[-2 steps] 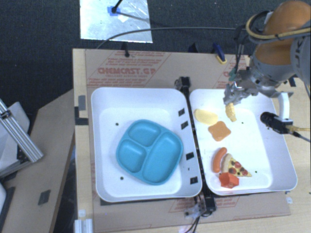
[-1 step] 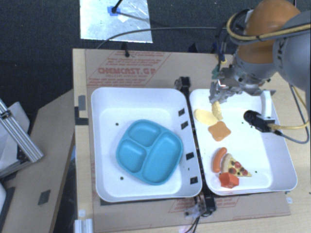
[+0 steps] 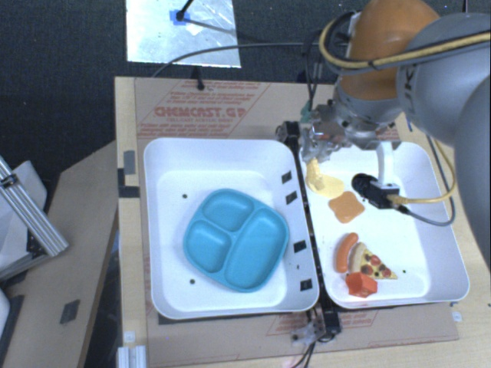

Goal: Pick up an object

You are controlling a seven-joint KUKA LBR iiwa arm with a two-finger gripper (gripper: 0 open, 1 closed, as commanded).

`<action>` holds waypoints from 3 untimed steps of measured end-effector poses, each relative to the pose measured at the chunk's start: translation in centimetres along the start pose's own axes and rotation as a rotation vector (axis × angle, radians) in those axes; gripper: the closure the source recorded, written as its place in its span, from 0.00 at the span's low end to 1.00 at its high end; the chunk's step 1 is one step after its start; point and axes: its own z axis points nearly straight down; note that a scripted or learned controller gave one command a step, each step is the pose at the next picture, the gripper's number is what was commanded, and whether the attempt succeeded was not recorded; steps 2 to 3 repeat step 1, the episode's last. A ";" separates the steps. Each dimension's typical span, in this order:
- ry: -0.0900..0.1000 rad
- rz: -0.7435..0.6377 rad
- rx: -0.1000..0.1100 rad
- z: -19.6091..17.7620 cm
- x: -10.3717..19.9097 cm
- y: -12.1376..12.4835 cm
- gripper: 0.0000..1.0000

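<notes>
Judging from the pose, the approach step is in hand: the pincer (image 3: 314, 146) is held over the far left corner of the right bin (image 3: 430, 228), just above a yellow piece (image 3: 323, 179), and nothing can be seen gripped in it. Whether the pincer is released or clenched cannot be told, as its tip is hidden by the wrist of the arm (image 3: 453, 60).

The yellow piece is taken as the likeliest target, being nearest. It is small, flat and irregular, with a soft, waxy look, and it lies close to the dividing wall. A straight descent would be called for, and care with that wall.

The other candidates are spread through the same bin. A tan slab (image 3: 347, 206), thin and matte with rounded corners, lies just beside the yellow piece. Nearer the front, a sausage (image 3: 344, 251) of glossy orange plastic rests against a pizza slice (image 3: 374, 265), a flat wedge with dotted topping. A red block (image 3: 361, 284), chunky and smooth, is set just in front of them.

In the left bin (image 3: 173, 186) a blue tray (image 3: 235, 238) is seen, of moulded plastic, with rounded corners and three compartments. Both bins are shallow, white and smooth, and are borne on a pale worktop (image 3: 88, 205).
</notes>
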 end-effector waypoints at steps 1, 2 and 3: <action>0.000 0.001 0.001 1.4 4.4 0.3 1.00; 0.000 0.001 0.001 1.4 4.4 0.3 1.00; 0.000 0.001 0.001 1.4 4.4 0.3 1.00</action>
